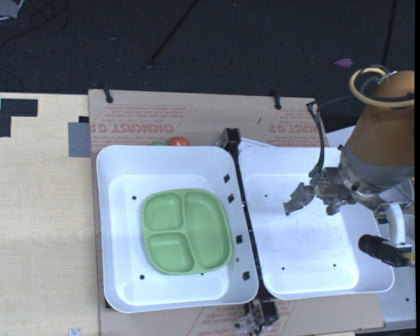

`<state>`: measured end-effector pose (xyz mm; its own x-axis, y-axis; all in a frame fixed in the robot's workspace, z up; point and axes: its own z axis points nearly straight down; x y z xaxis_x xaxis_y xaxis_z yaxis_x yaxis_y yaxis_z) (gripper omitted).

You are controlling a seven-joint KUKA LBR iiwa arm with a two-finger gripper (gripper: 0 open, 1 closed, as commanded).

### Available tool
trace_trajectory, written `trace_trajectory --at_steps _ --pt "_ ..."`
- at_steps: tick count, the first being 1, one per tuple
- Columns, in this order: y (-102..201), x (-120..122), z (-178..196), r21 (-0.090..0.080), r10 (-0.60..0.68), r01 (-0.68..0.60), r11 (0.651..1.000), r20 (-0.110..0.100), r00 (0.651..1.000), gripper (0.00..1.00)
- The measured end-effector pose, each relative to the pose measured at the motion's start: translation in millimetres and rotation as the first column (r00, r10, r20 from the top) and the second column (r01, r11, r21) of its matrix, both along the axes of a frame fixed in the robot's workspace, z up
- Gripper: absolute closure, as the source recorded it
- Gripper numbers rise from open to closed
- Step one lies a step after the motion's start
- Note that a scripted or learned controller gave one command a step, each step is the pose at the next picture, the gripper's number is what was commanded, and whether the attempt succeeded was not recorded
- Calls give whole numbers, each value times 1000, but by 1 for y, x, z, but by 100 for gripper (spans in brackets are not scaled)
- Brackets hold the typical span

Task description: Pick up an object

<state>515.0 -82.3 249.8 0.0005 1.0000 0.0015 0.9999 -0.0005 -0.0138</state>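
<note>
Oddly, the gripper hangs over the right bin — fingers apart, gripping nothing — while the green plate (the likeliest target) lies in the left bin.

L shallow white plastic bin: most of the floor taken by a pale green three-compartment plastic plate; free floor only as a strip round it, widest along the far and L sides. R shallow white plastic bin: floor bare w/ open room across middle and near side. Grey arm w/ orange band hangs over its R part, two-finger gripper above far-centre floor. Black divider rail betw. bins.
</note>
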Motion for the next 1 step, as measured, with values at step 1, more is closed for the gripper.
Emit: trace_trajectory --at_steps 1 --pt "0 2 6 -1 1 -1 1000 12 1000 0"
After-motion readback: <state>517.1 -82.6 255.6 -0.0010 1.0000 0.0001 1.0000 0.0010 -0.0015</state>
